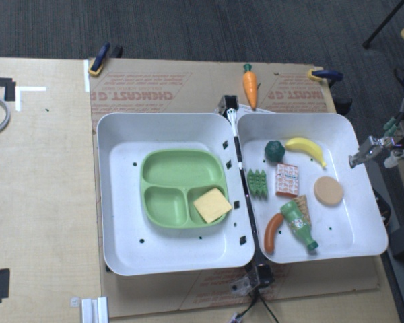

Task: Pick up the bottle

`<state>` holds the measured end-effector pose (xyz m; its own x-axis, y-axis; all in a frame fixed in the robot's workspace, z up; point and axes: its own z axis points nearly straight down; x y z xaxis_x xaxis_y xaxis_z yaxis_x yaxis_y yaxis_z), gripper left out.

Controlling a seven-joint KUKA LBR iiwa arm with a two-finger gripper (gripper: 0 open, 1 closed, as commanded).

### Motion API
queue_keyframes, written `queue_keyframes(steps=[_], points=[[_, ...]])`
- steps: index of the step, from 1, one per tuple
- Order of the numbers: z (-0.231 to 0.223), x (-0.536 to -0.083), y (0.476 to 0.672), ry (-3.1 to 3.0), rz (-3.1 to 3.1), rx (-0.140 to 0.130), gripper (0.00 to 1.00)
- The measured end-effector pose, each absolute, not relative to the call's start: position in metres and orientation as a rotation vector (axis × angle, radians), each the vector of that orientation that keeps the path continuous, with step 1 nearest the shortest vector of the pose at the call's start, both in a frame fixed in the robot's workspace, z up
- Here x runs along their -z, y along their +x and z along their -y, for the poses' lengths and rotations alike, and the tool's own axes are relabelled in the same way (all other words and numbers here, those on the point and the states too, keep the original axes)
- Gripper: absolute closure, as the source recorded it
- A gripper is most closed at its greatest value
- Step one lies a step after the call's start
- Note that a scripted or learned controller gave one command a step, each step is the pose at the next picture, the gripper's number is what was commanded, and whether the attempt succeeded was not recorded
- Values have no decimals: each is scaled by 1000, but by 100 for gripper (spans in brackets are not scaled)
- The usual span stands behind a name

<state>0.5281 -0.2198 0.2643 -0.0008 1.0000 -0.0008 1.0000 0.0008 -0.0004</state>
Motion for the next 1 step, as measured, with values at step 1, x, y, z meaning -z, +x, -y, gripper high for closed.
queue_keyframes(steps=[1], points=[[220, -274, 529, 2216, -2224, 2, 100]])
